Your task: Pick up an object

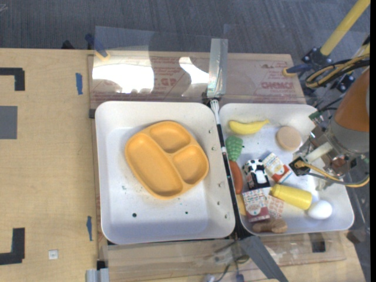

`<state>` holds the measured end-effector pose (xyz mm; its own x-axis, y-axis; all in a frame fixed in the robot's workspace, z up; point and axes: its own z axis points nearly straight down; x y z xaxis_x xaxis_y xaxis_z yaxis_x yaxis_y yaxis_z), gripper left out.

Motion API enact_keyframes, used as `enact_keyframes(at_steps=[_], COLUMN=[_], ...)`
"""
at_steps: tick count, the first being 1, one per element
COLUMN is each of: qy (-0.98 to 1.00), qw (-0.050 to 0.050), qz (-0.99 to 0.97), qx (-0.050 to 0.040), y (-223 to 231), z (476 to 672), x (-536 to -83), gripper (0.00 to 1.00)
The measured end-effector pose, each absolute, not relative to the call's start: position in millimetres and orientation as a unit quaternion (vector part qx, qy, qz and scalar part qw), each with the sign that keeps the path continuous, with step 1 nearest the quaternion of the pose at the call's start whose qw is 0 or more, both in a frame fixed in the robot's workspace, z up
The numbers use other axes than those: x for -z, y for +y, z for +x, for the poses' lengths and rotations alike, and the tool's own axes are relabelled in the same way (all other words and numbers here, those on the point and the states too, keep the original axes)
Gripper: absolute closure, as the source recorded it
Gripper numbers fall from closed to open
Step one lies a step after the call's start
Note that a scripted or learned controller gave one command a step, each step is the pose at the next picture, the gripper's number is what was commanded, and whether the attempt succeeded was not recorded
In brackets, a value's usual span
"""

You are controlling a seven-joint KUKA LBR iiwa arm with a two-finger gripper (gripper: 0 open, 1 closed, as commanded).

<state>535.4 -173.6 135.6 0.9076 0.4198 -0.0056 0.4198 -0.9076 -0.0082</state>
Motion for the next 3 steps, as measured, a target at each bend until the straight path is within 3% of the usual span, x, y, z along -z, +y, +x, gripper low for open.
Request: enact_keyframes(at_steps=[1, 2, 3], qy=[-0.119, -0.103, -0.284], qw=[0.003, 0.001, -0.001], qz=[-0.993, -0.995, -0.959], qx=[-0.0024, 0.0014, 0.0023], y=[-107.4, -75.5, -85.1], z=[527.0, 587.7, 574.6], x=[-134.0, -187.6, -324.5], gripper=[0.00, 0.00, 0.00])
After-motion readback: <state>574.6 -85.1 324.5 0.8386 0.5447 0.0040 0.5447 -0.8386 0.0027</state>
